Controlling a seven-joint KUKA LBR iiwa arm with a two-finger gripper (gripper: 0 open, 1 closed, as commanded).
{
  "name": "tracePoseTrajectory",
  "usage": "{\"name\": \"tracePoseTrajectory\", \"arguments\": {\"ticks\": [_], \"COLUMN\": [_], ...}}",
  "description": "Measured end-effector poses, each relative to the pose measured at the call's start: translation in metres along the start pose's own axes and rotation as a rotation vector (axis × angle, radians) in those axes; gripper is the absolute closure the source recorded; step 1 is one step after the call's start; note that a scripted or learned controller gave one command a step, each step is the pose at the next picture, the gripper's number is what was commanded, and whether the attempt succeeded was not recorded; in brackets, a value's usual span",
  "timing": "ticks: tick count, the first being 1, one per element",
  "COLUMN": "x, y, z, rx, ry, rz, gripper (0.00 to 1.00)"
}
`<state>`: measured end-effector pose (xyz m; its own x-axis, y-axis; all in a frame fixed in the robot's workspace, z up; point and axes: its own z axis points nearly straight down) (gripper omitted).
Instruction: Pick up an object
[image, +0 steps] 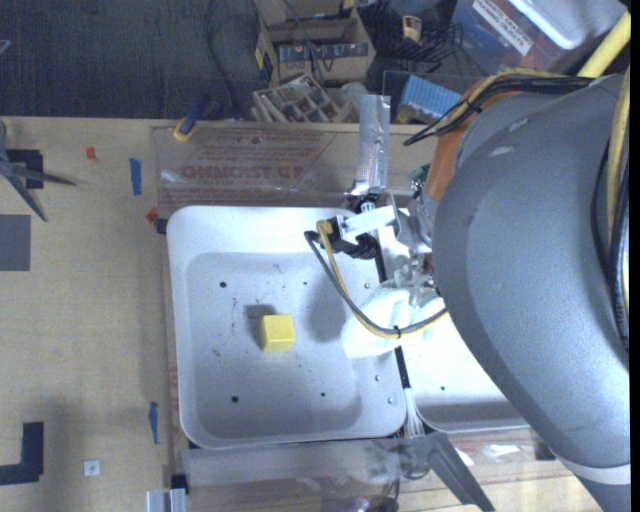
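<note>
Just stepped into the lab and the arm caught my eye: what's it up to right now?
The grey arm is reaching in over the two white bins, with its gripper above the right edge of the left bin. A small yellow block lies on that bin's floor, apart from the gripper and to its left. Nothing can be seen held, so the pickup does not look done yet.

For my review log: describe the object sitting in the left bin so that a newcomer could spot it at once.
Find the left white bin. On its floor, slightly left of centre, sits a small yellow block. It is the one brightly coloured solid thing there; around it are just dark specks.
</note>
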<state>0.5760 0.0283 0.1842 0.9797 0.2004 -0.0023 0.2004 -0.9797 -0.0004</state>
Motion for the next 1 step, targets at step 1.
{"name": "tracePoseTrajectory", "arguments": {"ticks": [1], "x": [-0.0408], "y": [0.1033], "z": [-0.1289], "rx": [0.001], "ry": [-0.002], "rz": [0.000], "gripper": [1.00]}}
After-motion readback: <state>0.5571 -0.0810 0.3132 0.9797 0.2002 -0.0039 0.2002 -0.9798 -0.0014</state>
